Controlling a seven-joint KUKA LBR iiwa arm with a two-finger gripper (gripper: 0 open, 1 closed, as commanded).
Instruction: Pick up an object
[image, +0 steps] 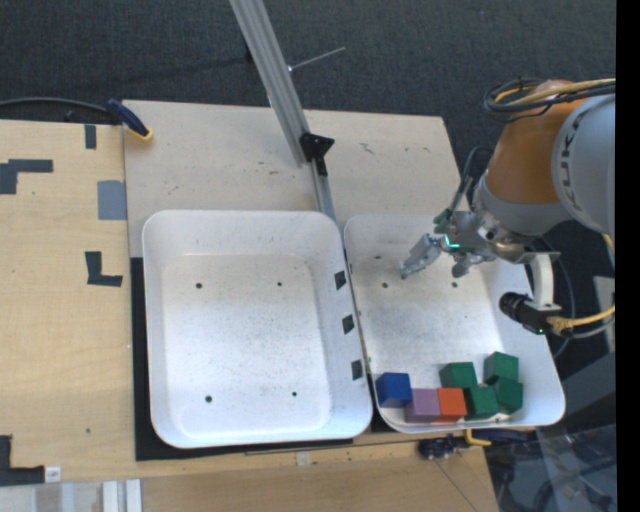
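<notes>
Several small blocks lie along the near edge of the right bin (420, 320): a blue cube (393, 388), a purple block (426, 403), an orange block (452, 402) and several green blocks (497, 384). My gripper (438, 265) hangs over the far half of the right bin, well away from the blocks. Its two fingers stand apart, open, and nothing is between them.
The left bin (245, 325) sits beside the right one, their rims touching. A slanted metal bar (285, 95) runs down from the top to the bins' shared far corner. A black cable and connector (520, 308) hang by the right bin's right rim.
</notes>
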